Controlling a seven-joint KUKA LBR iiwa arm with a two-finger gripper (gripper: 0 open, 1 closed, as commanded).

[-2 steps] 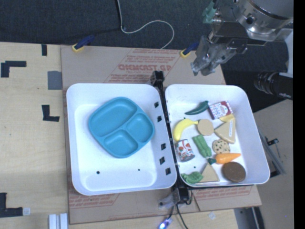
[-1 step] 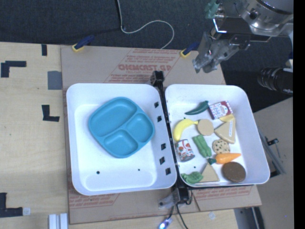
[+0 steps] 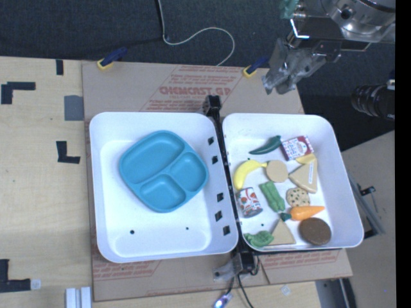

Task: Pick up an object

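My gripper [image 3: 280,82] hangs above the bench behind the right bin [image 3: 340,172], near its back edge, with nothing seen between its fingers. In that bin lie several toy foods: a green pepper [image 3: 266,145], a red-and-white carton [image 3: 296,147], a yellow banana [image 3: 246,171], a tan round cookie [image 3: 277,171], a cheese wedge [image 3: 306,176], a green pickle [image 3: 272,196], a small can [image 3: 250,201], a cracker [image 3: 297,197], an orange carrot [image 3: 305,212], a brown disc [image 3: 316,231], a sandwich triangle [image 3: 283,231] and a green leaf [image 3: 259,239].
The left bin [image 3: 109,236] holds a blue divided plate [image 3: 163,170]. A black hinge strip [image 3: 221,172] runs between the bins. A white cable [image 3: 192,37] loops over the dark cloth at the back. Yellow clamps [image 3: 112,58] pin the cardboard sheet.
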